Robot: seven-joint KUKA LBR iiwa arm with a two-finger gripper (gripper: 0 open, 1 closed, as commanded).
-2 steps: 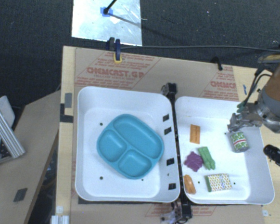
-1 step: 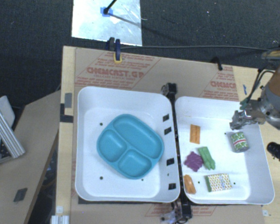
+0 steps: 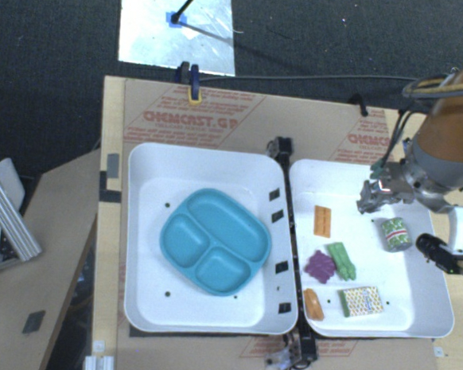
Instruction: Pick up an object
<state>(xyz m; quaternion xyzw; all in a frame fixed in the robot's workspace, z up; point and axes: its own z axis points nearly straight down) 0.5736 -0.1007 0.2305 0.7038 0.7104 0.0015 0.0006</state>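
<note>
My claw (image 3: 372, 198) sits over the upper part of the right bin (image 3: 429, 315), reaching in from the right; I cannot tell its state, and nothing is visible in its grip. The right bin holds six objects. A green-and-white can (image 3: 395, 233) lies just beside and below the claw. An orange block (image 3: 323, 220) lies to the claw's left, near the divider between the bins. A green toy (image 3: 341, 260) lies at the bin's centre, touching a purple toy (image 3: 319, 265) on its left. A patterned box (image 3: 361, 300) lies near the front wall, with a small orange piece (image 3: 313, 303) beside it. The left bin (image 3: 145, 213) holds a blue divided plate (image 3: 214, 240). Both bins rest on the surface (image 3: 213, 119).
</note>
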